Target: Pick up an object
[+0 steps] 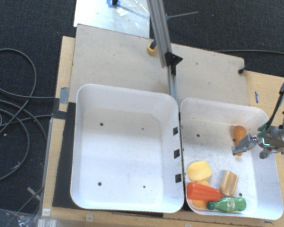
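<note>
While the fingers (252,145) hover, state unclear, the right bin (266,182) holds a green bottle (228,204)

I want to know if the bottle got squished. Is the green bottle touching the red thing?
Touching. In the camera view, the green bottle lies with its cap end right against the red thing, no white bin floor between them.

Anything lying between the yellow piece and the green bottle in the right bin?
Yes, in the camera view: between the yellow piece and the green bottle lies a red-orange carrot-like piece, resting on an orange piece.
</note>
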Controlling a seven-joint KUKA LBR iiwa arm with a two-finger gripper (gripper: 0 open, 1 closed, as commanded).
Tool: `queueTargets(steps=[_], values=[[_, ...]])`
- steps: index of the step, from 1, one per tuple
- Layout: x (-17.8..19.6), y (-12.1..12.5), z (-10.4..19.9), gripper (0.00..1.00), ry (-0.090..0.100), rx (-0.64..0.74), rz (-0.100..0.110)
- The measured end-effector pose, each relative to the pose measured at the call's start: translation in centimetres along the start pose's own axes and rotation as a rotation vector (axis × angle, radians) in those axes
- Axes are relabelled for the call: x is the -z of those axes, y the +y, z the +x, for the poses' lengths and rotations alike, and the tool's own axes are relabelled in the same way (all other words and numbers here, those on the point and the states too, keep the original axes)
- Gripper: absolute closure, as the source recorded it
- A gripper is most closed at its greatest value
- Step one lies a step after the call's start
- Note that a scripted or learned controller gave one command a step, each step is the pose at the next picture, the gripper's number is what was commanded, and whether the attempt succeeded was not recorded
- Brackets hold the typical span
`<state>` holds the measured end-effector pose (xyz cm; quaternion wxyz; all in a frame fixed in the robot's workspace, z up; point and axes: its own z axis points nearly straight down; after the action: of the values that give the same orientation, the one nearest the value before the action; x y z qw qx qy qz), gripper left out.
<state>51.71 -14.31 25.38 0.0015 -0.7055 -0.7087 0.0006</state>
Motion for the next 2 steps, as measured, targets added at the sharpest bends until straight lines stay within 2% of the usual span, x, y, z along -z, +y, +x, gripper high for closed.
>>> queueTargets(steps=[1,2], values=[[0.2,0.1,0.0,0.0,-0.001,-0.001,-0.005],[-4.0,0.5,-0.1,0.0,0.0,-0.004,0.0]])
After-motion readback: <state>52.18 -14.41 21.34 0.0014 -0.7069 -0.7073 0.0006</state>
